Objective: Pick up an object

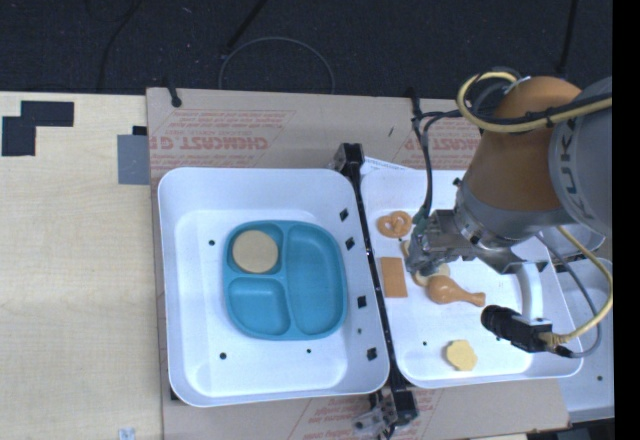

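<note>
Tabletop (70,258) of pale wood is seen beneath two white bins. Black carpet lies beyond. The pincer (425,250) is lowered into the right bin (500,368); its grip cannot be told. A drumstick (452,291) lies just below it, a pretzel (394,224) beside it.

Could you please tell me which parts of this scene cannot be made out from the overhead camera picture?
- The gripper: a small dark cluster under the grey and orange arm; whether it is open cannot be told.
- The shallow white right bin: its far right part is covered by the arm.
- The tan drumstick-shaped toy: its upper end lies against the gripper, contact unclear.
- Red print on the cardboard: mirrored and too small to read.
</note>
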`<state>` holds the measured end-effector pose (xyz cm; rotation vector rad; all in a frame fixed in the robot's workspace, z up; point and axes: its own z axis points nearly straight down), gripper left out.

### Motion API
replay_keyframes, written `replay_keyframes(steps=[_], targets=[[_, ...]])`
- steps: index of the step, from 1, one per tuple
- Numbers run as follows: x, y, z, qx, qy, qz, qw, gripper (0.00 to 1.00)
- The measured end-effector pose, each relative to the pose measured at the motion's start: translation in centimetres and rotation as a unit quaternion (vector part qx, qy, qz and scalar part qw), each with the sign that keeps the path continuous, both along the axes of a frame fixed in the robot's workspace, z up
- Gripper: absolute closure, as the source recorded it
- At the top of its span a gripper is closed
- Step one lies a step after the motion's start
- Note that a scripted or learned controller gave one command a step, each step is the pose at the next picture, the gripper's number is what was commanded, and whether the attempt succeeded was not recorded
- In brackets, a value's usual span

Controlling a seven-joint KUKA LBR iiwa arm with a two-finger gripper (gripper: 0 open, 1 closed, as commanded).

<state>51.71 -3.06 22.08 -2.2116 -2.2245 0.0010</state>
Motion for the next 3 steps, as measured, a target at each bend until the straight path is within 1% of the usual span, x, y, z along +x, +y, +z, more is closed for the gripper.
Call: replay_keyframes(steps=[1, 2, 3], targets=[[1.4, 4.7, -0.8, -0.0007, 0.0, -0.001, 1.0, 1.0], [3.5, 10.1, -1.3, -0.0008, 0.0, -0.001, 1.0, 1.0], [5.9, 13.9, 0.4, -0.0012, -0.002, -0.001, 1.0, 1.0]])
